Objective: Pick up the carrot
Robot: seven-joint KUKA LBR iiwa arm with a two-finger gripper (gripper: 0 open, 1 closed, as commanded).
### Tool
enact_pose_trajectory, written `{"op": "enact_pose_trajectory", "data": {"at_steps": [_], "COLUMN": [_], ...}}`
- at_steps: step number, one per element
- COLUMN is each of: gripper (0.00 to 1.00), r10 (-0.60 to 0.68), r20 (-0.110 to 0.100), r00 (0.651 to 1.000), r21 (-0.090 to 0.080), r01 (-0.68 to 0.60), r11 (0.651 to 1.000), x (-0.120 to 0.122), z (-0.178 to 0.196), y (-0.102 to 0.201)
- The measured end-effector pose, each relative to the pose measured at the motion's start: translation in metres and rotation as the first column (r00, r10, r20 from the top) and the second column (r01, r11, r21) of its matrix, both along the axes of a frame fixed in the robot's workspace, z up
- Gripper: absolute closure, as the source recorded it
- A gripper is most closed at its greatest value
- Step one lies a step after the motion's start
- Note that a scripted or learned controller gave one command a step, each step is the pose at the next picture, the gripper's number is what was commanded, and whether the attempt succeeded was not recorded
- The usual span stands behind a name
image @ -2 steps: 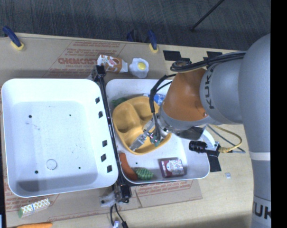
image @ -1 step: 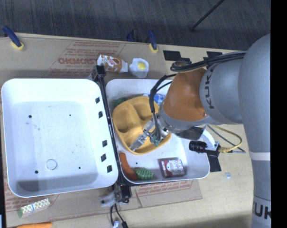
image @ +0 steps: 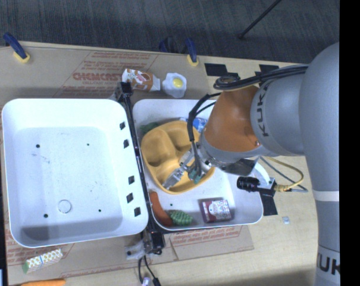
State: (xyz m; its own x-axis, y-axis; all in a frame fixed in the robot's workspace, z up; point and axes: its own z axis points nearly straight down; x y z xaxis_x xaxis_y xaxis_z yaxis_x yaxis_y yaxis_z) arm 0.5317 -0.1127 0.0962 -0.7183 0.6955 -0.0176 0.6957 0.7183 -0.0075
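so the thing that matters here is direction: the carrot (image: 157, 210) lies below and to the left of the gripper (image: 190, 170) in the camera view, down in the front-left corner of the right bin (image: 251, 210). it's an orange sliver running roughly along the bin's left wall, long axis pointing from upper left to lower right, with its green leafy end (image: 181, 217) trailing off toward the middle of the bin floor. the top end is tucked just beside the edge of the yellow bowl-like tray (image: 162, 151), maybe partly under it, hard to say.

the gripper itself is hanging over the lower right part of that yellow tray, not over the carrot. there's nothing between the fingers that i can make out, and honestly i can't tell how far apart they are, it's all a blur of metal and teal bits from this angle.

so my read is the pick hasn't really begun. the arm would need to shift down-left across the tray's rim and probably turn the wrist so the fingers close across the carrot's thin width rather than along it. the tight spot is the worry: bin wall on one side, tray on the other.

other stuff nearby: a reddish packet (image: 216, 210) sits right of the leafy end, clear of the carrot. the left bin (image: 13, 124) is well apart.
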Motion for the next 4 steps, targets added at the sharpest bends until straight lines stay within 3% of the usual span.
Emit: {"op": "enact_pose_trajectory", "data": {"at_steps": [1,2,3,4], "gripper": [0.00,1.00,0.00,0.00], "r10": [-0.731,-0.729,-0.728,-0.803], "r20": [-0.005,-0.006,-0.006,-0.010], "r00": [0.682,0.685,0.685,0.595], "r21": [0.020,0.020,0.020,0.012], "r01": [0.731,0.729,0.728,0.803], "r11": [0.682,0.684,0.685,0.595], "x": [-0.012,-0.011,-0.011,0.012], "z": [-0.003,0.007,0.007,-0.003], "y": [-0.004,-0.004,-0.004,0.005]}}
